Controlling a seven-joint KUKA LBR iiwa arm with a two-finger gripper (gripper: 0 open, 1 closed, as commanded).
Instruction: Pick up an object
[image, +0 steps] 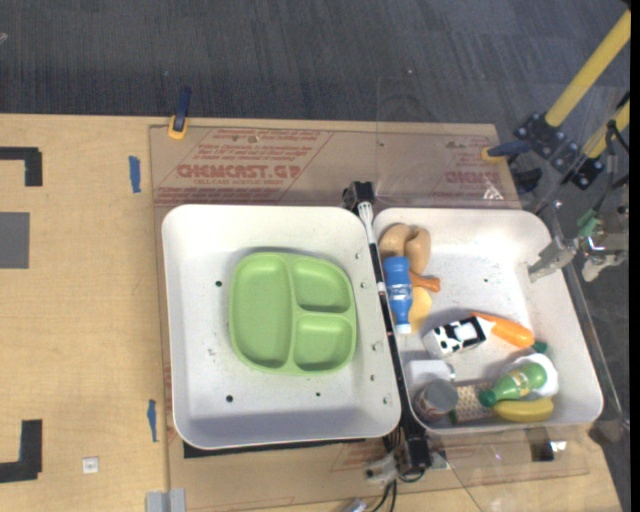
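Left bin (190, 300): white. Plate (293, 312) in it: light green, plain. Right bin (500, 235): white. Bottle (399, 290): blue, white cap. Carrot (508, 330): orange. Cow toy (456, 336): black-and-white patches. Banana (522, 409): yellow. Bread (404, 241): tan. Bench board (80, 330): pale wood, blue tape marks.

Arm rig (585, 200) at the right edge is cut off, too cluttered to read. The dark round thing (437, 400) in the right bin's (500, 235) lower corner, can't tell.
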